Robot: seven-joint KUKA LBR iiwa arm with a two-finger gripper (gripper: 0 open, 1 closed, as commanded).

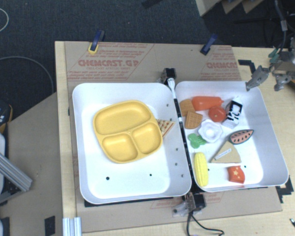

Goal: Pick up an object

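Observation:
The right bin (268,132) holds several toy foods: an orange piece (206,102), a red tomato (217,114), a black-and-white item (234,112), a tan waffle (192,120), a white cup (210,131), a green piece (196,141), a corn cob (200,168), a watermelon slice (241,136), a tan wedge (229,155) and a small red piece (236,174). My gripper (266,80) hangs over the bin's far right corner, above the rim. It is open with nothing between its fingers, well clear of every object.
The left bin (88,171) carries a yellow divided plate (128,130) with a small waffle cone (165,127) at its right side. Two clamps (94,43) (208,45) grip the cardboard sheet at the back. A black divider (179,127) runs between the bins.

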